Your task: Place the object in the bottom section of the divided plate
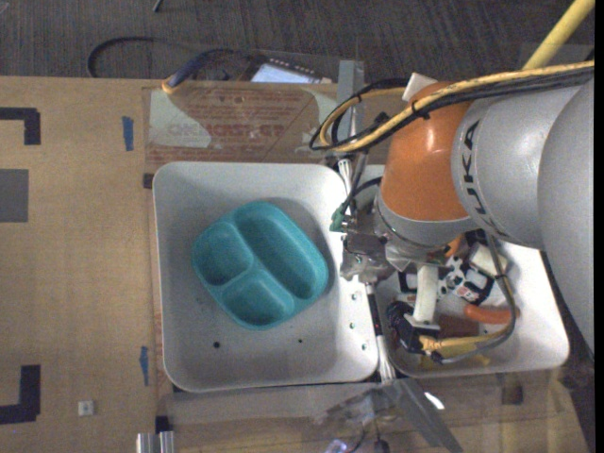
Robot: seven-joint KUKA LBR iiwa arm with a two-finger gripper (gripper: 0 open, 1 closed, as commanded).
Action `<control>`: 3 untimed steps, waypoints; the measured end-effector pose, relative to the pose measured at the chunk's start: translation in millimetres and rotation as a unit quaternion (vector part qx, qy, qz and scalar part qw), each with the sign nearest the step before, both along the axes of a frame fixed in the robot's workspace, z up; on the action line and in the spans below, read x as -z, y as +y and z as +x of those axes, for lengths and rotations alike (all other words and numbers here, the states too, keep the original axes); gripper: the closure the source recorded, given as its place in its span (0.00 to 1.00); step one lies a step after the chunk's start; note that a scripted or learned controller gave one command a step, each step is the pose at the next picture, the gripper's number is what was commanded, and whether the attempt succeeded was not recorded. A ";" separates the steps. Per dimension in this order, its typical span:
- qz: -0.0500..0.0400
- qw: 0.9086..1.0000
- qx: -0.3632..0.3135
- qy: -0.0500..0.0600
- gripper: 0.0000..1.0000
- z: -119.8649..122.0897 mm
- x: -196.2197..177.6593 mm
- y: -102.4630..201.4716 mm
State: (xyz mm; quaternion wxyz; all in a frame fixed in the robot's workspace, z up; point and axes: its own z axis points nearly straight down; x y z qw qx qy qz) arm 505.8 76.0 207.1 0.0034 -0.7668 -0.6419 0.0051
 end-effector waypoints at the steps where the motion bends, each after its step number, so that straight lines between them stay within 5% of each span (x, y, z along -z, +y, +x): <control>1: 0.000 0.996 -0.088 -0.002 1.00 -27.1 -31.1 30.3; 2: 0.000 0.997 -0.077 -0.002 1.00 -14.9 -29.4 13.3; 3: 0.001 0.991 -0.137 -0.001 1.00 -20.8 -34.2 6.5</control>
